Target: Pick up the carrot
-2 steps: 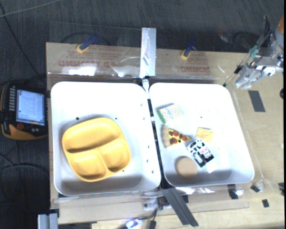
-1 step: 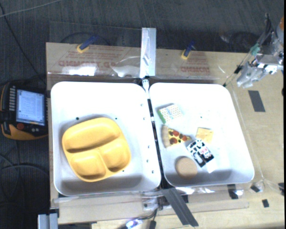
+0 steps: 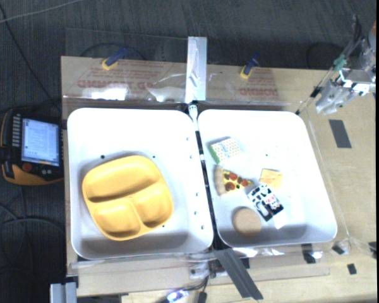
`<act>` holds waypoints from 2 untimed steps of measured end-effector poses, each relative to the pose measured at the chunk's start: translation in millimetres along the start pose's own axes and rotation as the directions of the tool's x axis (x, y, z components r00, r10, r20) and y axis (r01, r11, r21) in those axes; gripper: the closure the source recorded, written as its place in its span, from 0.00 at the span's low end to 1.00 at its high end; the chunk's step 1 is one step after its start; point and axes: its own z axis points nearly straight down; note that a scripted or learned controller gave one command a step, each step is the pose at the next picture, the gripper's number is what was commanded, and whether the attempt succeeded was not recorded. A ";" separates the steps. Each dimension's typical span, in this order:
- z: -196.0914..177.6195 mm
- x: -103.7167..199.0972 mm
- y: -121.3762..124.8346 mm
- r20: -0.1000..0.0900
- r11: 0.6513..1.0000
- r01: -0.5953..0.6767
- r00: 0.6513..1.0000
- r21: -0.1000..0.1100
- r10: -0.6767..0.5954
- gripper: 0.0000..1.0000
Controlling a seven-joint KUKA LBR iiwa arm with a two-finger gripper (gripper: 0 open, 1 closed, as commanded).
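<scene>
The right bin (image 3: 303,169) holds several small toy foods. Among them are a green-and-white box (image 3: 226,149), a pizza slice with red and orange toppings (image 3: 232,182) and a yellow cheese wedge (image 3: 271,177). There is also a black-and-white patterned piece (image 3: 266,201) and a round brown cookie (image 3: 246,220). I cannot tell which of these is the carrot. My gripper (image 3: 333,93) hangs at the far right, above the bench outside the right bin's back right corner and well away from the items.
A yellow divided plate (image 3: 127,196) lies in the left bin (image 3: 95,128). A clear plastic sheet with clamps (image 3: 177,81) lies behind both bins. A handheld pendant with a screen (image 3: 35,145) rests left of the bench.
</scene>
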 end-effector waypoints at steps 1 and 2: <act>-7.6 0.1 0.8 0.002 1.000 0.001 1.000 0.002 -0.001 1.00; -15.2 0.2 1.6 0.003 1.000 0.002 1.000 0.004 -0.002 1.00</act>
